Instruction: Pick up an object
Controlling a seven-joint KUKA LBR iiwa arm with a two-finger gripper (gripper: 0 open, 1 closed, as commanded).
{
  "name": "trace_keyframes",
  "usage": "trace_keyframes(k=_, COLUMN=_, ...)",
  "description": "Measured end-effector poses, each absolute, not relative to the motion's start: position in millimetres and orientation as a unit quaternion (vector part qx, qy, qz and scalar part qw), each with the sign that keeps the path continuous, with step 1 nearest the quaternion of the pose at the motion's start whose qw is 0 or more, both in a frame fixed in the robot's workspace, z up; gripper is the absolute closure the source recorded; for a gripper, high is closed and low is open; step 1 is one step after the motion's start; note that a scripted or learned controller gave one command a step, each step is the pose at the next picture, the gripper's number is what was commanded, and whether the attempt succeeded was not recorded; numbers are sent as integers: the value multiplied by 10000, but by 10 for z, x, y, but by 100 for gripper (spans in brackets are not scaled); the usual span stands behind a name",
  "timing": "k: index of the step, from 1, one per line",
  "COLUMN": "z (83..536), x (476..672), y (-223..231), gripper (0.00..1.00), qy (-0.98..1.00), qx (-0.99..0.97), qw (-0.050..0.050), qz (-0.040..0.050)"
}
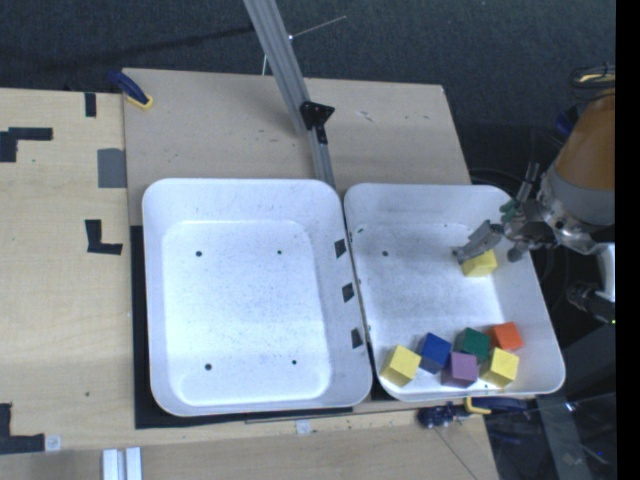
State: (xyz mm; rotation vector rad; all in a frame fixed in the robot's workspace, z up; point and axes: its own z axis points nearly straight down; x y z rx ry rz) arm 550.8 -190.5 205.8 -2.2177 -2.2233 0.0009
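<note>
My gripper (497,249) hangs over the upper right part of the right bin (415,218), with the arm coming in from the right. Its fingers (477,241) stand apart, so it looks open. A yellow block (481,264) lies on the bin floor just below the left fingertip, touching or nearly touching it; I do not see it held. Along the bin's near edge sit a second yellow block (402,364), a blue one (435,351), a purple one (463,367), a green one (472,343), an orange one (507,336) and a third yellow one (503,366).
The left bin (240,298) lies beside the right one. A slanted metal pole (281,51) with a black clamp (316,115) crosses above the gap between the bins. Blue-and-yellow clips lie at the bench's far left (131,88) and at its front edge (448,414).
</note>
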Motion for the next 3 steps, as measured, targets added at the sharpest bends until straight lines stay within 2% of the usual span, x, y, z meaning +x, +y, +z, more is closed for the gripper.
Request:
trace_keyframes(k=1, z=2058, x=5507, y=-1906, gripper=0, qy=-7079, qx=-7063, qw=9, qz=2)
trace_keyframes(k=3, z=928, x=5455, y=-1978, gripper=0, qy=-7075, qx=-7067, qw=30, qz=23)
